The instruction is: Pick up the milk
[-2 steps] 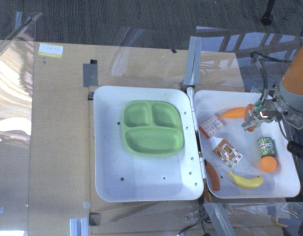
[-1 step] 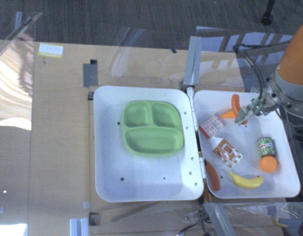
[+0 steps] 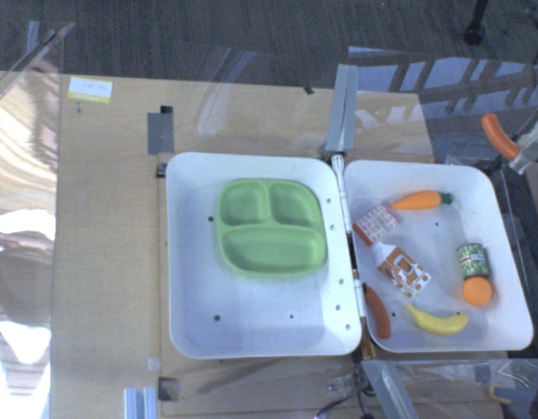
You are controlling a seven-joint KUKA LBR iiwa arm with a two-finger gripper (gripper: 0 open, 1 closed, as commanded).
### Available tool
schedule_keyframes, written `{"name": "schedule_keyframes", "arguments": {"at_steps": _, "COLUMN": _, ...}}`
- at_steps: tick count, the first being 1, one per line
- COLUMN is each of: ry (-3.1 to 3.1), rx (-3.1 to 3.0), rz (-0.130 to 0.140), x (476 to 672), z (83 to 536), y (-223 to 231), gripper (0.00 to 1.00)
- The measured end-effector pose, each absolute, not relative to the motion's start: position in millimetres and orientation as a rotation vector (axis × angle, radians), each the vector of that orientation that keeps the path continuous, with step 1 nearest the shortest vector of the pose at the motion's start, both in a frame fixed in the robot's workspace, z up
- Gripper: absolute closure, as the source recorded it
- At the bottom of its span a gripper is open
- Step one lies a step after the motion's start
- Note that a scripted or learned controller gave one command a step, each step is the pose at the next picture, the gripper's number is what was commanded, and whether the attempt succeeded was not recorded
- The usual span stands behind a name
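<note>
In the right bin (image 3: 505,234), near its left wall, lies a small white carton with an orange-brown print, the milk (image 3: 403,269), on its side. Just above it lies a second small carton, red and white (image 3: 375,223). The arm's orange band (image 3: 499,136) and a grey link (image 3: 533,143) show at the right edge, beyond the right bin's far right corner and well away from the milk.
The right bin also holds a carrot (image 3: 417,202), a green-labelled can (image 3: 471,258), an orange (image 3: 477,291), a banana (image 3: 437,321) and a red sausage (image 3: 377,312). A green divided plate (image 3: 272,227) lies in the left bin (image 3: 190,312). A metal bar (image 3: 341,112) stands behind the bins.
</note>
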State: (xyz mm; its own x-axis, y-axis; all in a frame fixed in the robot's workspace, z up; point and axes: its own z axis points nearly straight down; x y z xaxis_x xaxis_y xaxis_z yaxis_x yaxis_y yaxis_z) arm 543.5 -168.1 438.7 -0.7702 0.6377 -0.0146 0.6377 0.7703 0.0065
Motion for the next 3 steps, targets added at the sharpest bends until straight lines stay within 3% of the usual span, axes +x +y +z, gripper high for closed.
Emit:
{"name": "schedule_keyframes", "arguments": {"at_steps": 1, "ry": 2.976, "rx": 0.979, "rz": 0.003, "x": 582.8, "z": 319.9, "y": -122.1, "gripper": 1.00}}
{"name": "schedule_keyframes", "arguments": {"at_steps": 2, "ry": 2.966, "rx": 0.970, "rz": 0.007, "x": 585.4, "z": 333.4, "y": -121.0, "gripper": 1.00}}
{"name": "schedule_keyframes", "arguments": {"at_steps": 3, "ry": 3.133, "rx": -0.005, "rz": 0.003, "x": 608.8, "z": 145.3, "y": -93.0, "gripper": 1.00}}
